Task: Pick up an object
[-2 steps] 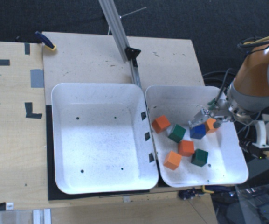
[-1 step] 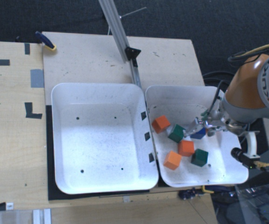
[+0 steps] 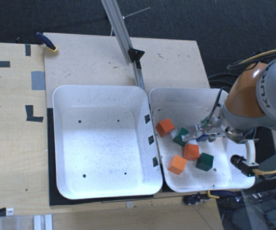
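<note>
The end effector [image 3: 191,136] is reaching into the right bin [image 3: 188,101], just above the green block [image 3: 179,137]; its opening cannot be told. Orange cubes [image 3: 191,152] and a second green cube [image 3: 204,161] are lying near that block.

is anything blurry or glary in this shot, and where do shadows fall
Camera view: lighting is even and soft, with no strong glare on the left bin; the blocks, such as the orange one, look slightly soft; the hand is smeared and hard to read; faint shadow sits under the arm in the right bin.
</note>
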`<action>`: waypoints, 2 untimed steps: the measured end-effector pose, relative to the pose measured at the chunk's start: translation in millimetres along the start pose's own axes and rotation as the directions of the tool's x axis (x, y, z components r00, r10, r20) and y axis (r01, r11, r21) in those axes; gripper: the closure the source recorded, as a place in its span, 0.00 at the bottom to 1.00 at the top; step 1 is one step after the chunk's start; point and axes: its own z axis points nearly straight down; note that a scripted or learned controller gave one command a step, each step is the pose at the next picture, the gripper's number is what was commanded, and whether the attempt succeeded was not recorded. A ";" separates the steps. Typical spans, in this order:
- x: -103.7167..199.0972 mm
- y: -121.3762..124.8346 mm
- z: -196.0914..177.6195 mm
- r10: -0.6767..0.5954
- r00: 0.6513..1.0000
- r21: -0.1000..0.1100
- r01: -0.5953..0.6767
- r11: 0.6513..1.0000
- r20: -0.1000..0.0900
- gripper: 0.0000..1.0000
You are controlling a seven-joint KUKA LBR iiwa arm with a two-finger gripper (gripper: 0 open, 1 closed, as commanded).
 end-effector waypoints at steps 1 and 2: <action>1.1 0.1 -8.2 0.000 1.000 0.001 0.000 1.000 -0.002 1.00; -8.6 3.0 -56.7 0.001 1.000 0.006 -0.001 1.000 -0.001 1.00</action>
